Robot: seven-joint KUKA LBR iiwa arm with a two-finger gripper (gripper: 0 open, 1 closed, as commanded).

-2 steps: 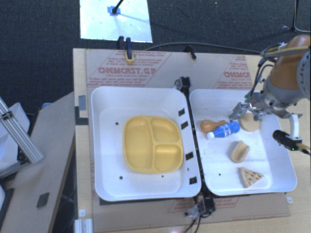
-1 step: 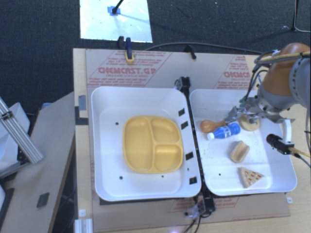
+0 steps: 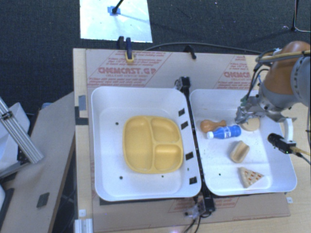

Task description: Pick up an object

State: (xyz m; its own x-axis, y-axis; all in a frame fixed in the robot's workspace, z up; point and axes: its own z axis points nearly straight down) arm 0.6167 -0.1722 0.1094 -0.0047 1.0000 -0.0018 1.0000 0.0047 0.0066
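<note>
Over in the right bin (image 3: 286,178) your gripper (image 3: 244,114) hangs low by a round tan piece (image 3: 251,124), and tbh you can't tell if it's clenched or released. Closest target's the blue bottle (image 3: 224,132), lying flat just left of it, touching the brown drumstick toy (image 3: 212,125). Long axis runs roughly left-right, white cap pointing at the left bin (image 3: 104,178). Prob light, stiff plastic, smooth and rolly imo, so pinch across the mid-body, not lengthwise

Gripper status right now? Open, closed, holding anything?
Gripper: cannot be told. It sits low in the right bin, by the blue bottle and a round tan piece; nothing visibly held.
</note>
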